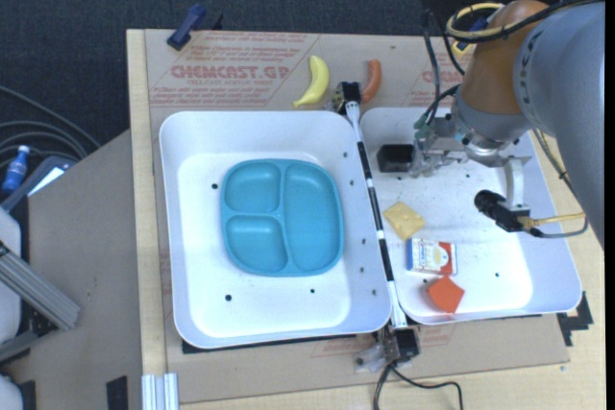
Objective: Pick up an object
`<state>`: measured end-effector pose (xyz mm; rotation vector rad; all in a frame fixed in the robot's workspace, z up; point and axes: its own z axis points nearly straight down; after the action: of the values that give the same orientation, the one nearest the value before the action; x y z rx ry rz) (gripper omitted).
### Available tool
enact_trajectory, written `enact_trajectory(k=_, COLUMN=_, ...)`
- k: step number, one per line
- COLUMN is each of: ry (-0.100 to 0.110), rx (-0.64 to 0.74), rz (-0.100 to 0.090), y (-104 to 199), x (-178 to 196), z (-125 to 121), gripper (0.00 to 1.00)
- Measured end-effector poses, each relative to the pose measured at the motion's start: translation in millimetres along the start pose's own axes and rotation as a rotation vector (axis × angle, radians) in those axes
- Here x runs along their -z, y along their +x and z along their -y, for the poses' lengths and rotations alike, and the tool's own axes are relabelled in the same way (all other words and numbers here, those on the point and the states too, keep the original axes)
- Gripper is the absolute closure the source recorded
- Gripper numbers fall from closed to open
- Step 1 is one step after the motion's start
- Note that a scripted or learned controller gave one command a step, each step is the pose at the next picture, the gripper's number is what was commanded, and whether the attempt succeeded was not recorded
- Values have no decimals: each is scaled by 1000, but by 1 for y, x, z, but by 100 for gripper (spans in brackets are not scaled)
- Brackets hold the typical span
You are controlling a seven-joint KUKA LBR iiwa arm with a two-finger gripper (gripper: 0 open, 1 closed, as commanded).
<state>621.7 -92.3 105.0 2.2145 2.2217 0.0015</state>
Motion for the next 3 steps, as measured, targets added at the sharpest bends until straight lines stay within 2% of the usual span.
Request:
enact_trajectory(k=1, ry=-2, rx=1, rz=1, y=0, x=10, z=-1, gripper=100)
enact_trajectory(k=2, ry=-1, rx=1, rz=1, y=0, x=10, z=0, gripper=0)
enact_trajectory(k=3, ry=55, rx=5, rz=-13, y=-2, x=-13, z=-39, gripper=0)
